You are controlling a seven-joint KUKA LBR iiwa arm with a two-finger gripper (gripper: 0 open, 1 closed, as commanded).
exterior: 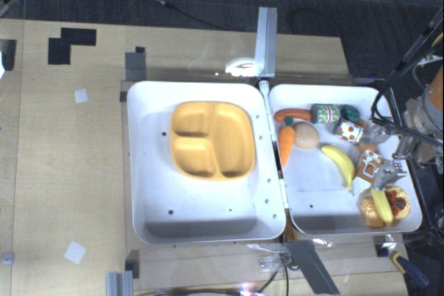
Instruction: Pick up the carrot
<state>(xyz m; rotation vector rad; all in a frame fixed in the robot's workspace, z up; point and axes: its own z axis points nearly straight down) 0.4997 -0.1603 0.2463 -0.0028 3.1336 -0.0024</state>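
The gripper [393,172] is hovering at the right side of the right bin [316,215], and its fingers [383,179] are too small and cluttered against the toys beneath to say whether they are apart or together; nothing is showing between them; behind them the grey wrist and cables are reaching in from the right edge; just under the fingers a small patterned box [368,164] is lying, with a pastry-like toy [383,206] near the bin's lower right corner and a banana [340,163] a little further left; the carrot [286,143] is lying well apart from the gripper, at the far left of the right bin, close against the wall it shares with the left bin [149,170], point toward the camera, touching or nearly touching a beige potato-like toy [306,136] on its right, with a sausage [293,115] just above; the left bin is carrying a yellow divided plate [211,139]; judging from this, the approach is not yet begun; doing it well likely means crossing over the banana, aligning the fingers across the carrot's narrow width, and descending on the thicker upper half, leaving room from the wall and the potato so neither finger is landing on them
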